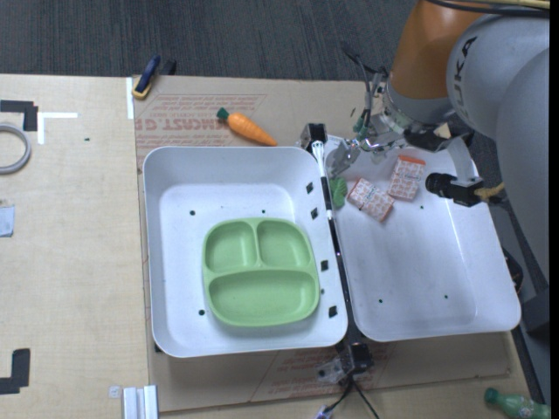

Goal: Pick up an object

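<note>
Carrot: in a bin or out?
Out. The carrot lies on the cardboard behind the left bin, past its far rim, touching neither bin.

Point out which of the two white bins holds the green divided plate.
The left bin: the green plate lies in it. The right bin holds two small patterned packets instead.

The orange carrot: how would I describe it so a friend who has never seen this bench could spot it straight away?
Find the left white bin, the one holding the green divided plate. Look just beyond its far rim, on the brown cardboard. The toy carrot lies there outside both bins, orange with a small green top, the only orange object on the cardboard.
</note>
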Action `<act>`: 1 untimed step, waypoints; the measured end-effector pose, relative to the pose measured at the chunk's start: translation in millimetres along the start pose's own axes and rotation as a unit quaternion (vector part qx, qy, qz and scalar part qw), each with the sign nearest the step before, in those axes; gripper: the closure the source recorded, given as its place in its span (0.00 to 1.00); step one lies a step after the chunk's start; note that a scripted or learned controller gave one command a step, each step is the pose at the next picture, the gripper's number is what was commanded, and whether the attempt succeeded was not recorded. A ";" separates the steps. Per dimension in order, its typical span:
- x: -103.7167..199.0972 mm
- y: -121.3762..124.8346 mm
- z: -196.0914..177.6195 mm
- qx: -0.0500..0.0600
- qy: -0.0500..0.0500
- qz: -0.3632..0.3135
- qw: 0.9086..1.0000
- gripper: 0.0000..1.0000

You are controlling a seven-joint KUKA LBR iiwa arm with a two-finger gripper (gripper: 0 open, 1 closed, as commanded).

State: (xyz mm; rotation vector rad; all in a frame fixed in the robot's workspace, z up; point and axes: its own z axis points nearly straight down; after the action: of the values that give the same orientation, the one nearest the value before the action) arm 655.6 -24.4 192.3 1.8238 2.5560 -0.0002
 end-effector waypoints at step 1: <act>-18.9 -62.4 0.1 0.001 0.000 -0.022 1.000 0.00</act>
State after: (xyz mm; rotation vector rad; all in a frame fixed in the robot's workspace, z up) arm 602.7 -62.6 192.2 1.7679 2.5960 -0.0016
